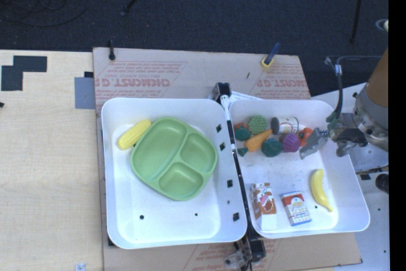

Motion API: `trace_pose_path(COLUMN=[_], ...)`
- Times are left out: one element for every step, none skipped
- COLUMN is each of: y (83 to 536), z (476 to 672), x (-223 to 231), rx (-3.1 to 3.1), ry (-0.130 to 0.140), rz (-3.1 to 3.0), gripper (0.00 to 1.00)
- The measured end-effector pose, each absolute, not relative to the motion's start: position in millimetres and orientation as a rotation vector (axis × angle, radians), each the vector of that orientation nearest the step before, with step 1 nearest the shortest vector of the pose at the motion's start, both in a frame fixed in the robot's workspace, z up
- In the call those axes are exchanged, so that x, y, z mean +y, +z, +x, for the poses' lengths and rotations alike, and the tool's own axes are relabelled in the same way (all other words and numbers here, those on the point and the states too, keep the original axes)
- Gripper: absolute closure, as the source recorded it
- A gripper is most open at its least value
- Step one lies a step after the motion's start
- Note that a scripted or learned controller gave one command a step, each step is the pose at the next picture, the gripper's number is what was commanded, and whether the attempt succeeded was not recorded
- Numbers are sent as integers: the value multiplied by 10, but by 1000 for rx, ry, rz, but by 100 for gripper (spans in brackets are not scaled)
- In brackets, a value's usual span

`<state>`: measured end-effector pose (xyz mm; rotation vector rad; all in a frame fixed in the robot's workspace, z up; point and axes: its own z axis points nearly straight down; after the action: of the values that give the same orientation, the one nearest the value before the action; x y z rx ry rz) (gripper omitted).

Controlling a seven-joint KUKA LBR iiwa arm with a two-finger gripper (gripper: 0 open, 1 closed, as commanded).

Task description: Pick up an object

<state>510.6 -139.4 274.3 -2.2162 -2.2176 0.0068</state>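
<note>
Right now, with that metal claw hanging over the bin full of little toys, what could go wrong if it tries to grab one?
Likely trouble, judging from the layout:
1. The toy vegetables are packed together touching, so the gripper may pinch two or just knock them apart.
2. The gripper sits near the right bin's wall, which it could bump on descent.
3. The banana and the two small cartons lie flat, so fingers may slide off them.
</note>
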Motion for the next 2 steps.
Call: trace_pose_path(y=[1068, 871], z=[5143, 5593], x=[-1888, -1517], rx=[-2221, -2220], ry=[-3, 0], rz=[-2223, -2218], gripper=[0, 0])
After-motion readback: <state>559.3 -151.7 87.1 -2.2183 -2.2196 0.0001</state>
